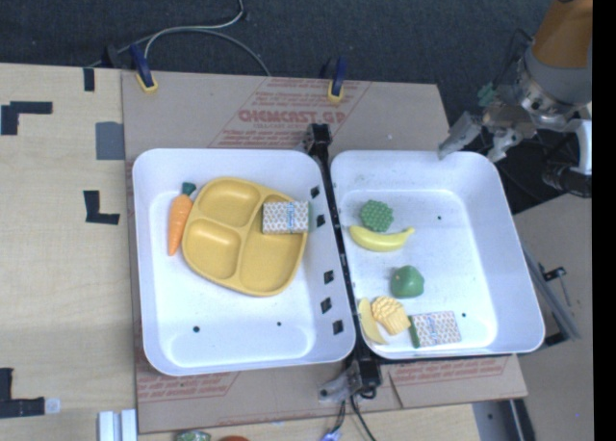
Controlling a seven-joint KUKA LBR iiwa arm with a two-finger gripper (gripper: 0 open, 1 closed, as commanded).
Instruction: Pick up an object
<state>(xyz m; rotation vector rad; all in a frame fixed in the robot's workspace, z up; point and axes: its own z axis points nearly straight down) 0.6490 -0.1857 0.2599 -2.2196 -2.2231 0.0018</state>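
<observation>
My gripper point(477, 142) hangs above the far right corner of the right bin point(481, 237), open, with nothing between its fingers. In that bin lie a green broccoli point(376, 215), a yellow banana point(381, 236), a green pepper point(408, 281), a yellow corn piece point(385, 316) and a small patterned box point(435, 328). The nearest of these to the gripper is the broccoli, well to its lower left.
The left bin point(164, 324) holds a yellow divided plate point(236, 242) with a second patterned box point(286, 217) on its right edge, and a carrot point(177, 222) beside it. Black clips point(329, 280) join the bins. Cardboard point(289, 107) lies under both.
</observation>
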